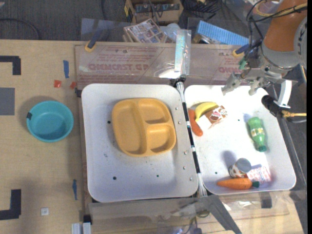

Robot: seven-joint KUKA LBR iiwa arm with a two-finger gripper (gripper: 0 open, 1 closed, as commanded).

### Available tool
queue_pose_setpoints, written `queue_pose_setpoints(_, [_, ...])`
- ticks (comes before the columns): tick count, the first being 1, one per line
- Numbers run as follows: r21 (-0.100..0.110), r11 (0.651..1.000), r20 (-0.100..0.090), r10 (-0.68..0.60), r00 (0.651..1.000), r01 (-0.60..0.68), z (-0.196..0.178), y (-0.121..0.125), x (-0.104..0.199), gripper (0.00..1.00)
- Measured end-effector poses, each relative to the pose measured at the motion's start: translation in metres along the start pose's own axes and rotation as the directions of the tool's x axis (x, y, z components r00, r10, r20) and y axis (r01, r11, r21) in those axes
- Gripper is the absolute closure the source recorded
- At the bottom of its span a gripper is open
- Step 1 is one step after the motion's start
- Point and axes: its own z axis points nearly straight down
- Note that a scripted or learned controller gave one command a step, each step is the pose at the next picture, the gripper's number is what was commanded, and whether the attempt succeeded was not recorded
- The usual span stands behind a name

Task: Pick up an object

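You had two white bins: the left bin (97, 179) held one yellow divided tray (144, 126). The right bin (282, 174) held one banana (204, 108), two carrots (195, 126) (236, 183), one green bottle (257, 133) and one snack packet (217, 116). Left of the left bin sat one teal bowl (49, 121).

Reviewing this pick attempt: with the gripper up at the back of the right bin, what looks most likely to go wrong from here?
1. The banana, snack packet and a carrot lie bunched together by the divider; a descent there may nudge neighbours or catch two.
2. The green bottle lies on its side and could roll away.
3. The gripper hovers near the right bin's back wall, so a straight drop may clip the rim.
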Motion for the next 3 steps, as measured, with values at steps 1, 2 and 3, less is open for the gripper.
queue_pose_setpoints(1, [-0.013,1.000,0.004,-0.019,1.000,0.019,0.097,-0.017,0.025,0.00])
queue_pose_setpoints(2, [-0.008,1.000,0.004,-0.020,1.000,0.020,0.092,-0.017,0.025,1.00])
queue_pose_setpoints(3, [0.001,0.988,0.000,-0.155,0.988,0.155,0.015,-0.067,0.082,1.00])
